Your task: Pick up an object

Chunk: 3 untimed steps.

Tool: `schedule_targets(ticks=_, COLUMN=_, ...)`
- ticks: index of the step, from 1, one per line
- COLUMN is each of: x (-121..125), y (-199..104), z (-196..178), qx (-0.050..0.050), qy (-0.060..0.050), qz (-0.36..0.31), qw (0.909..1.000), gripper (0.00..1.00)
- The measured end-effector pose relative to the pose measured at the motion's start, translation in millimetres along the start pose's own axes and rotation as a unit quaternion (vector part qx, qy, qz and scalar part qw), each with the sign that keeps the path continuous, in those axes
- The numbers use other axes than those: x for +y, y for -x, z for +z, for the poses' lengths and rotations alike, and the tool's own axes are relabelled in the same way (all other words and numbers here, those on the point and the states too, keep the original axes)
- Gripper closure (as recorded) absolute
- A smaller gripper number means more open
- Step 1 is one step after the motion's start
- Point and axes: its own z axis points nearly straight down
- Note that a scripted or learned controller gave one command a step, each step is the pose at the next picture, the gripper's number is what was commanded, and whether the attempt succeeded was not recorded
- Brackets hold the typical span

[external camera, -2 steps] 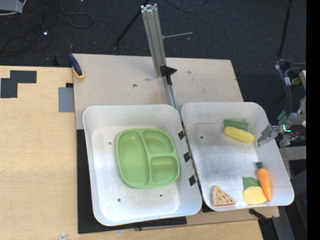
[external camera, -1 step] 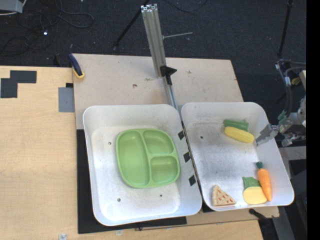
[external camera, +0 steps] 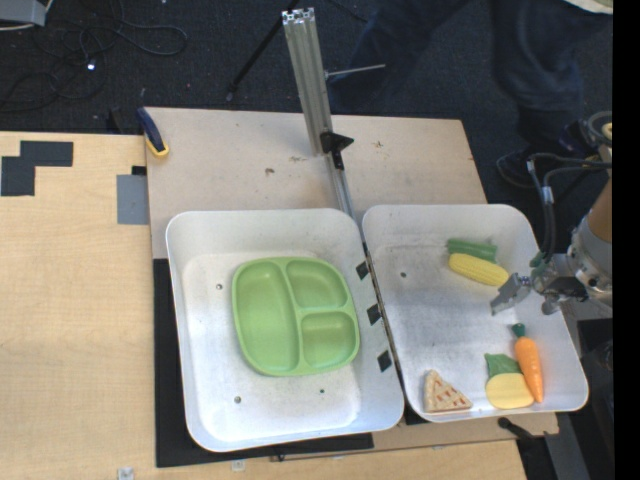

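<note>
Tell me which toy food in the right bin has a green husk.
The corn, lying near the bin's far side; the carrot has a small green top only.

Green plate w/ 3 sections, left white bin. Right white bin: yellow corn w/ green husk, orange carrot, tan waffle-pattern wedge.

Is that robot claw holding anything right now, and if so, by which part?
Nothing is held. The gripper hangs open at the right bin's right side, between the corn and the carrot, touching neither.
</note>
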Motion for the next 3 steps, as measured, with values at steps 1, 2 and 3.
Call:
schedule_targets(ticks=1, x=8.4, y=-1.2, z=59.9, qx=0.0, qy=0.001, qz=0.0, qw=1.0, gripper=0.0)
schedule_targets(ticks=2, x=9.6, y=-0.4, z=96.8, qx=-0.002, qy=0.005, qz=0.001, qw=1.0, gripper=0.0)
schedule_targets(ticks=3, x=7.7, y=0.3, z=90.0, qx=-0.001, qy=0.002, qz=0.003, qw=1.0, gripper=1.0)
